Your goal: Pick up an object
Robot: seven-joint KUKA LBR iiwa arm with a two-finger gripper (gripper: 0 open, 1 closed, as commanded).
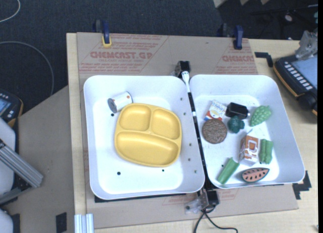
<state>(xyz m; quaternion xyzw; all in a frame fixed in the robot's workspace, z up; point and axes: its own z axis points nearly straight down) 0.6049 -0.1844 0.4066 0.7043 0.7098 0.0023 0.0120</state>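
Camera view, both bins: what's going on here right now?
Nothing is being handled at this moment. The left bin holds a yellow divided plate and a small white cup lying on its side. The right bin holds a cluster of toy foods, among them a brown cookie, a watermelon slice, a green cucumber and a small juice carton. All of them lie untouched.

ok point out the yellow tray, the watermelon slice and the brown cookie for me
yellow tray point(147, 134), camera view, on the divider between its compartments
watermelon slice point(255, 174), camera view, on its red face
brown cookie point(215, 131), camera view, on the middle of its top
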